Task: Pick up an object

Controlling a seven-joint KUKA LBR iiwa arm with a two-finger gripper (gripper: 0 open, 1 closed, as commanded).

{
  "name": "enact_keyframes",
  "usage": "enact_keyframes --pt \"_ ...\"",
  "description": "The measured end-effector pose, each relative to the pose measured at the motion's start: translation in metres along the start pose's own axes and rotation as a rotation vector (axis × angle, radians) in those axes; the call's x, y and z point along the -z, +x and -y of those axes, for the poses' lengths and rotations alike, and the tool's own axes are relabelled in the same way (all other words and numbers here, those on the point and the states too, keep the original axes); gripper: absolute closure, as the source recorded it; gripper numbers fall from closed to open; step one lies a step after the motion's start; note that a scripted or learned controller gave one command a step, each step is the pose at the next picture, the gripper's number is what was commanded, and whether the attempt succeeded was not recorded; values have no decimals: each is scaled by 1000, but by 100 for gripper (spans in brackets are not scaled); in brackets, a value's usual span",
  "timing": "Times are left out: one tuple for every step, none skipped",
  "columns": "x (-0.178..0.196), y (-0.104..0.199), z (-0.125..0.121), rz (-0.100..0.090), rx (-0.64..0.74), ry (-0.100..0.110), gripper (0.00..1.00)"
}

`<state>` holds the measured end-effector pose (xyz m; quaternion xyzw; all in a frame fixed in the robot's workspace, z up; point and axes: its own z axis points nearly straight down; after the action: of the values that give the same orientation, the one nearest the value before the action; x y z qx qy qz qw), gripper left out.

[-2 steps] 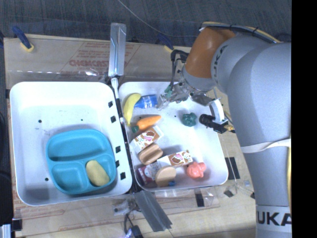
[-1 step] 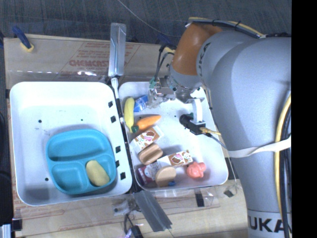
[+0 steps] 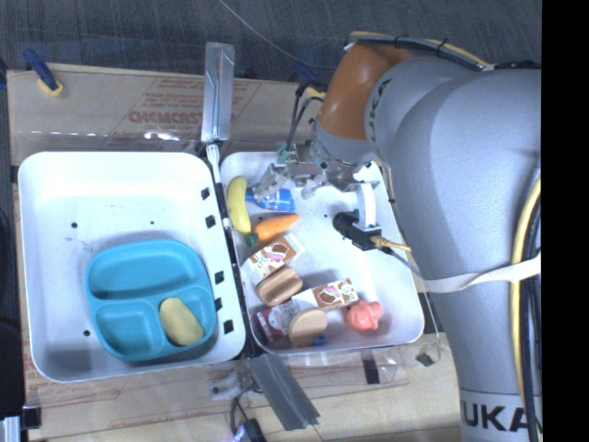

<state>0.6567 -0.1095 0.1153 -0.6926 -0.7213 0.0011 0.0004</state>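
My gripper [image 3: 287,175] hangs low over the far end of the right bin [image 3: 405,293], under the orange band of the wrist [image 3: 354,90]. Right below and beside it lies a blue and white packet [image 3: 274,197]. A yellow banana [image 3: 238,204] rests along the bin's left wall, with an orange carrot [image 3: 277,226] next to it. Nearer the front lie a snack packet [image 3: 271,259], a brown hot dog bun [image 3: 279,285], a small printed packet [image 3: 335,294], a pink toy [image 3: 364,316] and a round bread roll [image 3: 308,325]. The wrist hides the gripper's tips.
The left bin [image 3: 55,201] holds a blue divided tray [image 3: 138,293] with a yellow potato-like object [image 3: 181,321] in its front compartment. A black plug on a yellow wire [image 3: 357,229] hangs over the right bin's middle. The arm's grey body [image 3: 469,201] covers the right side.
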Motion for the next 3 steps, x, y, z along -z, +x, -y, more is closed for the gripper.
enact_keyframes --pt "-24 4 33 0 211 1 0" --pt "-13 5 32 0 215 1 100" --pt "-23 -50 18 1 91 -1 100"
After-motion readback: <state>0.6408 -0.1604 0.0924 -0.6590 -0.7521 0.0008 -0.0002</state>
